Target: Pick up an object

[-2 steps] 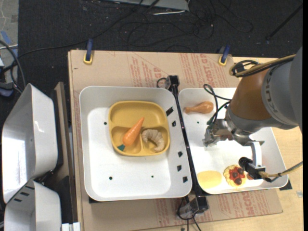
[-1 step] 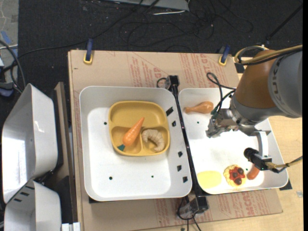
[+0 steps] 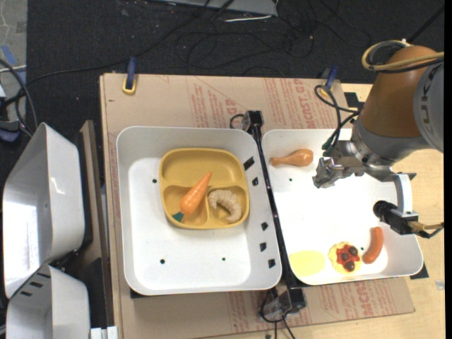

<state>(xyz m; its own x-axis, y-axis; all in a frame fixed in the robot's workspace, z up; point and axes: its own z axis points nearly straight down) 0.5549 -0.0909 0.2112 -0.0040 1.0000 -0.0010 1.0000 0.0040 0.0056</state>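
Jaws [image 3: 326, 176] hover over the right bin [image 3: 409, 263], whether parted or clenched I cannot tell; approach step, likely; next, descend onto the drumstick [image 3: 292, 159] just beside.

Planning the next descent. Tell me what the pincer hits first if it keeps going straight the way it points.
Judging loosely, the pincer points down at bare floor of the right bin, just below the drumstick. Depth is unclear, so it may clip that drumstick.

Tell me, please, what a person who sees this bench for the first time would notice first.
Probably the yellow plate in the left bin, with a carrot and a shrimp in it. Next, the gripper over the right bin, beside a drumstick; a sausage lies near that bin's front right corner.
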